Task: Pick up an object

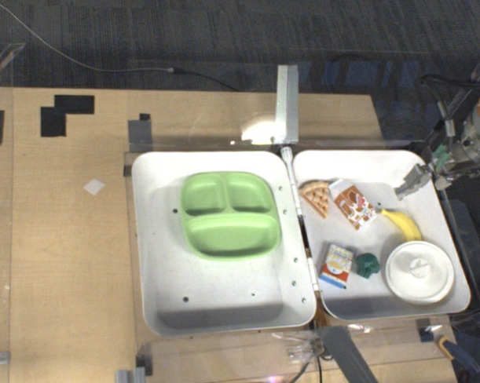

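Now, banana (pixel 401 224) lying just below-left of claw (pixel 416 177)

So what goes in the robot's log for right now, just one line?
pincer: above right bin's far right corner, holding nothing | banana: in bin, nearest | green tray: left bin

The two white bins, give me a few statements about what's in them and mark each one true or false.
1. The green divided plate lies in the left bin. True.
2. The banana lies in the left bin. False: it lies in the right bin, above the white bowl.
3. The end effector is at the right bin's upper right corner. True.
4. The white bowl sits on the green divided plate. False: it sits in the right bin's lower right corner.
5. The pizza slice lies near the divider between the bins. True.
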You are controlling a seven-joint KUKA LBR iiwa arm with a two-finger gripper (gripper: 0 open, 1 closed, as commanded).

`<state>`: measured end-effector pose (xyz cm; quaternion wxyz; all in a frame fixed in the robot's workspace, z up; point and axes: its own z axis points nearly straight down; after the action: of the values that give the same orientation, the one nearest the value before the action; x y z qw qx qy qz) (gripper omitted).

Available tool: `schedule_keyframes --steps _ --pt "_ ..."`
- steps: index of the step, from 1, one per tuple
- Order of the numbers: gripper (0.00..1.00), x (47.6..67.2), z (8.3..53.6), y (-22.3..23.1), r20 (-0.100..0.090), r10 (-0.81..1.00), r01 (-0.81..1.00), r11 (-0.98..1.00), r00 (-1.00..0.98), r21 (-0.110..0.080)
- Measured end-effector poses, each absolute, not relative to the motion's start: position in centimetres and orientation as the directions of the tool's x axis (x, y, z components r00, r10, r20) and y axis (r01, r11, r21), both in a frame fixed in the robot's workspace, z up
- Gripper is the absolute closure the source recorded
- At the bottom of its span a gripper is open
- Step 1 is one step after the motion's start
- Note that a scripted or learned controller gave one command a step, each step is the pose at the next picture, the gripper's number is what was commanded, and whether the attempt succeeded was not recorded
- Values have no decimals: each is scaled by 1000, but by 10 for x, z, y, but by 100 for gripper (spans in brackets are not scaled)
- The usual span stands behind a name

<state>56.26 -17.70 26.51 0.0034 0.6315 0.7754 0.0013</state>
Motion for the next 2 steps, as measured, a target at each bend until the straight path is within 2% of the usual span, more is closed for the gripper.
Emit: schedule_keyframes --steps 1,2 --pt "0 530 134 -174 -2 917 917 399 -399 3" --pt "0 507 106 -112 -6 869 869 495 -495 9"
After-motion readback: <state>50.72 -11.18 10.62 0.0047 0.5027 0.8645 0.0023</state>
